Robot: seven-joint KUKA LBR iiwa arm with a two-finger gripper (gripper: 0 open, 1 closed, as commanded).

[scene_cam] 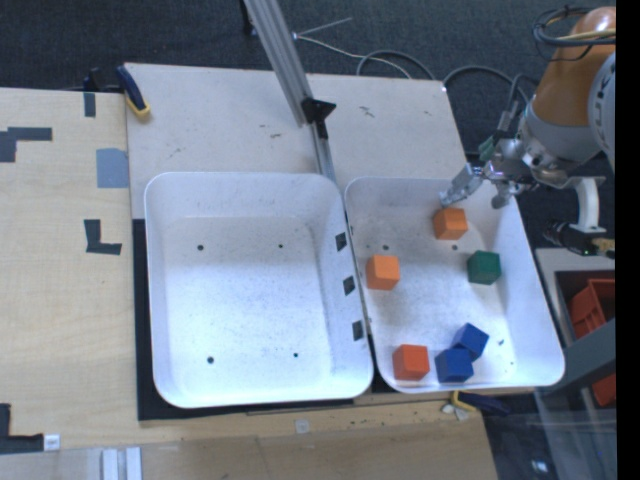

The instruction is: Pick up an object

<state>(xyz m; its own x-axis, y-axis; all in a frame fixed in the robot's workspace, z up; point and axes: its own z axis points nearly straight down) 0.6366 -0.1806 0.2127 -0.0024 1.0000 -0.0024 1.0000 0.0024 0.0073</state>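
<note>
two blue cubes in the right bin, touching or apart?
Touching. The camera view shows the upper blue cube overlapping the lower blue cube near the front of the right bin, with no white floor between them.

White bins (240,193); three orange blocks (383,271), one green (484,267), two blue (470,339).

Dark carpet floor (420,8) fills the top of the frame; a pale wooden bench top (60,298) with grey tape marks (112,168) covers the left, and a slanted metal rail (280,48) crosses upper centre
</note>
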